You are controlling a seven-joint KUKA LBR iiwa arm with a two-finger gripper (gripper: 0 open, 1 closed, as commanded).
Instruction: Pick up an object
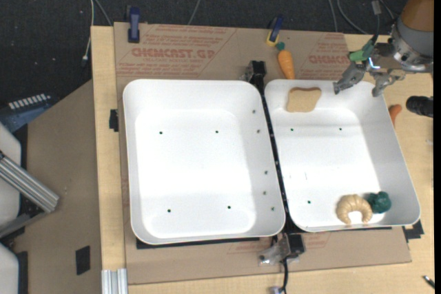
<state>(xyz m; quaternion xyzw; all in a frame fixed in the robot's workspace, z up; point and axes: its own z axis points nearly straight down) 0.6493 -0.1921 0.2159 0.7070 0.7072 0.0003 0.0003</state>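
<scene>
My gripper (361,83) hangs open above the far right corner of the right bin (386,148), with nothing between its two spread fingers. A tan slice of toast (303,100) lies at the bin's far edge, left of the gripper. A beige croissant (353,208) rests in the near right corner of that bin, touching a dark green toy (379,202) on its right. The left bin (138,148) sits beside it.
An orange carrot (285,63) lies on the cardboard behind the right bin. A small orange object (395,111) sits outside the right bin's right wall. Blue clamps (133,23) hold the cardboard's far edge. Cables run across the dark floor behind.
</scene>
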